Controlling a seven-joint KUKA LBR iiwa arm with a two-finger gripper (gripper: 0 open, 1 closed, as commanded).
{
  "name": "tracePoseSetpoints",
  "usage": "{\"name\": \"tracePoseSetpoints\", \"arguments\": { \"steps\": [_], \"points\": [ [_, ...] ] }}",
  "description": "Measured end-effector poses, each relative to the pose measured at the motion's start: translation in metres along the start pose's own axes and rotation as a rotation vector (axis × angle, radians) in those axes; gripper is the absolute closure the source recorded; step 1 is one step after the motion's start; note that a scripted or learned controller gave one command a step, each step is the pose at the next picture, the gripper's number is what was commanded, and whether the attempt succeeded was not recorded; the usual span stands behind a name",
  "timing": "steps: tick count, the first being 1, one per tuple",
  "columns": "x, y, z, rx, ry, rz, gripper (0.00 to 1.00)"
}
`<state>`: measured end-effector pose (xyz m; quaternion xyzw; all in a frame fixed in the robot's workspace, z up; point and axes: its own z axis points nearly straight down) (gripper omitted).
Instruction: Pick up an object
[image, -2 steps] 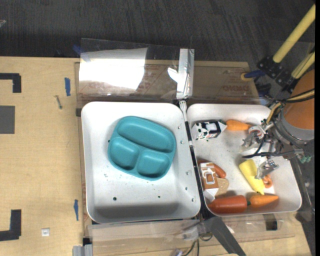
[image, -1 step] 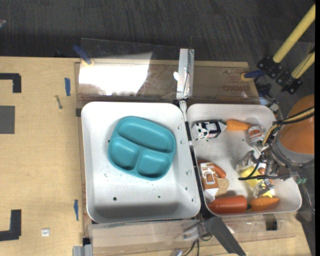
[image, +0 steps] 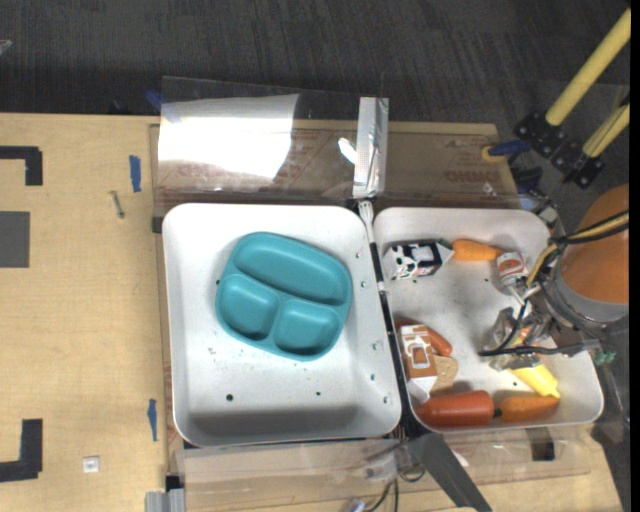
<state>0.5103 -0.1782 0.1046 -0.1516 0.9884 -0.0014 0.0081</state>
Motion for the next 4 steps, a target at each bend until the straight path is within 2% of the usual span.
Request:
{"name": "tracePoseSetpoints", "arguments": {
  "steps": [1,2,3,4],
  "points": [
    [-0.057,0.007,-0.13,0.002,-0.001,0.019,1.0],
    [-0.054,0.008,-0.125,-0.004,0.009,0.021,0.0],
    [0.006,-0.01,-0.022,-0.009,0.015,-0.138,0.0],
    [-0.004,-0.044,0.016,-0.007,0.005,-0.08,0.0]
  ]
}}
